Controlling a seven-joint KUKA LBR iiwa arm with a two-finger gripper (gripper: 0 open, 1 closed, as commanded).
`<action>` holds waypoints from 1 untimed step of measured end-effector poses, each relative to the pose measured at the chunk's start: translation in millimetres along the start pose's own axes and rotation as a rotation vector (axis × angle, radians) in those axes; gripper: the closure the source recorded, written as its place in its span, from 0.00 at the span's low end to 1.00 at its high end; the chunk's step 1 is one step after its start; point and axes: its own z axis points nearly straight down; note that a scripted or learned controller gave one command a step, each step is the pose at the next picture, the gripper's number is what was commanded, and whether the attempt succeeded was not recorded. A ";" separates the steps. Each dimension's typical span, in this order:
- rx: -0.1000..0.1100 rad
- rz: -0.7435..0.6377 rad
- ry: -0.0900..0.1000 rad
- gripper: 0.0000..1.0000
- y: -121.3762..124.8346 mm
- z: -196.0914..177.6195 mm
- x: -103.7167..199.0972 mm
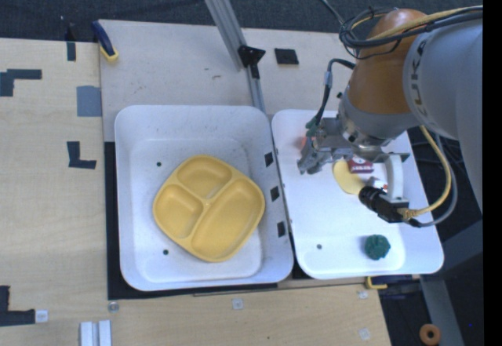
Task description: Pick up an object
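Now | pincer (314, 160) over rt bin (329, 258), grip state unclear | yellow obj (343, 177) just beside | green obj (377, 246) apart

Yellow clamp (104, 41) on bench (180, 70) corner.

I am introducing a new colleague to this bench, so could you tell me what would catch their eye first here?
The yellow divided plate stands out most, lying in the left bin. Next comes the arm, grey with an orange band, reaching in from the right and hanging over the upper part of the right bin. A small dark green object sits near that bin's lower right corner, and a pale yellow item peeks out beneath the wrist.
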 end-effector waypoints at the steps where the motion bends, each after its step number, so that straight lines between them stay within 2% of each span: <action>1: -0.002 0.000 0.000 1.00 35.5 6.7 40.5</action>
